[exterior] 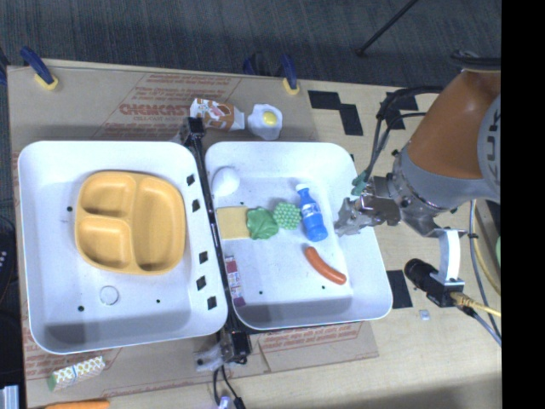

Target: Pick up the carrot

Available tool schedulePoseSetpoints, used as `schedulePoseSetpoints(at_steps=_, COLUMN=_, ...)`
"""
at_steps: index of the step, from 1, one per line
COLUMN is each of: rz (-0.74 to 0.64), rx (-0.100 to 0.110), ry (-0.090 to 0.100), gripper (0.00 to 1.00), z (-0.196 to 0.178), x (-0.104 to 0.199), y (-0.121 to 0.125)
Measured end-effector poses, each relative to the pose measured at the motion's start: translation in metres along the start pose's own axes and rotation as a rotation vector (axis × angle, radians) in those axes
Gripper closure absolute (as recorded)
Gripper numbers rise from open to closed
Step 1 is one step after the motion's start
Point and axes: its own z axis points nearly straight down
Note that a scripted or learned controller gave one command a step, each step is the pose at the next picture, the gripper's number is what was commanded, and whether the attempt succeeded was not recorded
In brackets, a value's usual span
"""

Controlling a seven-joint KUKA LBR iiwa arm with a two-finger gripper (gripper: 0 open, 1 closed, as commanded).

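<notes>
The carrot point(325, 265), a small orange stick, lies in the right bin point(375, 284) toward its front right. My gripper point(352, 215) hangs over the bin's right side, just above and to the right of the carrot and next to a blue bottle point(312, 214). Nothing is visibly held between its fingers.
In the right bin also lie a green leafy toy point(262, 223), a light green piece point(287, 216), a yellow block point(228, 222) and a white ball point(225, 179). The left bin point(34, 228) holds a yellow divided tray point(132, 221). A toy egg point(266, 120) and a packet point(213, 113) sit behind the bins.
</notes>
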Motion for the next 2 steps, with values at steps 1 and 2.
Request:
schedulePoseSetpoints(at_steps=1, rz=0.09, rx=0.003, ry=0.001, gripper=1.0, z=0.036, x=0.086, y=-0.016)
schedulePoseSetpoints(at_steps=2, rz=0.019, rx=0.001, ry=0.0, gripper=1.0, z=-0.004, x=0.022, y=0.001)
